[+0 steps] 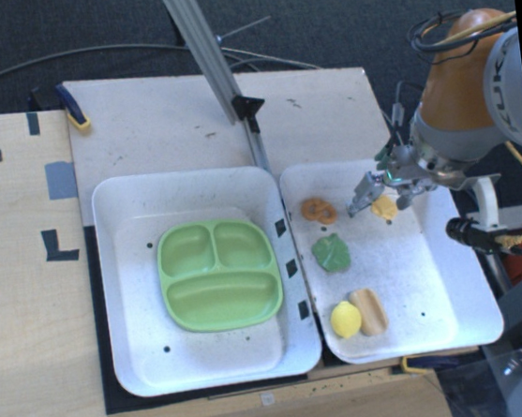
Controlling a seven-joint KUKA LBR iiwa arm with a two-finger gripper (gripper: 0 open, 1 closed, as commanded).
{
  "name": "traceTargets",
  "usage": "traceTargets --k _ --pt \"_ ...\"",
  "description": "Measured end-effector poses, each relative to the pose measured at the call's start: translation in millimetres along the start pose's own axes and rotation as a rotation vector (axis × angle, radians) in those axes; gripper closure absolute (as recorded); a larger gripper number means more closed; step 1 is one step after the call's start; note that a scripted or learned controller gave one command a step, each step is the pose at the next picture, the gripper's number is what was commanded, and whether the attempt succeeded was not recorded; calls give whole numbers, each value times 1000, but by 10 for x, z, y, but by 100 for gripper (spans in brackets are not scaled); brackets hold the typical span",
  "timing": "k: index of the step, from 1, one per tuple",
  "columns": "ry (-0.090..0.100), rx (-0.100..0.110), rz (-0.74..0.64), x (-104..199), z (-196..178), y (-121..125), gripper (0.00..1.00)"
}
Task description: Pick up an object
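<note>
The grey two-finger gripper (380,199) hangs at upper right of frame, fingers spread around a small yellow chunk (385,206), not yet pinching it

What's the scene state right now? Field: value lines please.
left bin: white bin holding a green divided plate
right bin: white bin holding all loose items
items in right bin: pretzel-like brown piece; green leafy piece; yellow lemon; tan bread roll; small yellow piece
lemon and roll: side by side, touching
gripper: gripper low over the right bin's far end, beside the small yellow piece
grasp: cannot tell
</note>
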State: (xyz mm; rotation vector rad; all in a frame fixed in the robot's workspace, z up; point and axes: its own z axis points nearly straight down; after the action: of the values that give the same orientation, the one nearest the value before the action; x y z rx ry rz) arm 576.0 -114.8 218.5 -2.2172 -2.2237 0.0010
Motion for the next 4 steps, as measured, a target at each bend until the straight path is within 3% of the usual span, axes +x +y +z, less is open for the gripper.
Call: traceTargets --k 2,3,4 --pt "0 6 1 101 1139 -107 0" --pt "-2 -2 2 97 1284 -100 0" --pt "-2 -2 1 101 1179 -97 100"
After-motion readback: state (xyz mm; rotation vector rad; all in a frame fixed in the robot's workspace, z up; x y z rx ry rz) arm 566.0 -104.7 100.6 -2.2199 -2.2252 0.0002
